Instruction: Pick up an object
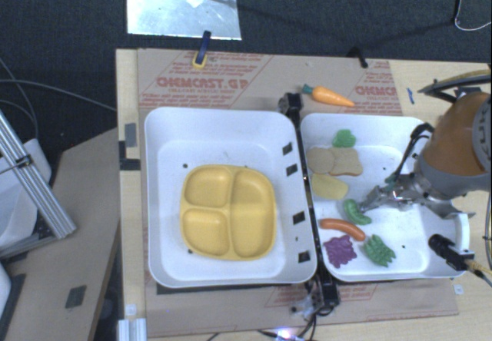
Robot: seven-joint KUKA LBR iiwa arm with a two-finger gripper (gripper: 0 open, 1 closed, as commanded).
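Bench (254, 71): tan board with red lettering, carrying two shallow white bins side by side.

Left bin (165, 140): holds one yellow divided plate (228, 210), three compartments, lying flat near the bin's middle.

Right bin (430, 255): holds the toy food items.
- Green leafy piece (344, 137), near the far wall.
- Two tan bread-like slices (335, 161), touching, just below the leafy piece.
- Pale yellow slice (329, 187), next to the left wall, below the bread.
- Green pepper-like piece (355, 212), centre of the bin, just below the pale yellow slice.
- Orange-red sausage (342, 229), lying crosswise below the green piece.
- Purple grape cluster (340, 250), near the front wall.
- Green ridged piece (378, 250), just right of the grapes.

Outside the bins: an orange carrot (329, 96) with a green top, lying on the bench just beyond the right bin's far-left corner.

Arm (461, 151): grey body with an orange band, entering from the right and leaning low over the right half of the right bin; wrist angled down and to the left.

Pincer (369, 203): metal fingers point left and downward, tips at or just beside the green pepper-like piece. How far apart the fingers stand cannot be told at this size, nor whether anything lies between them. No item appears lifted; all rest on the bin floor.
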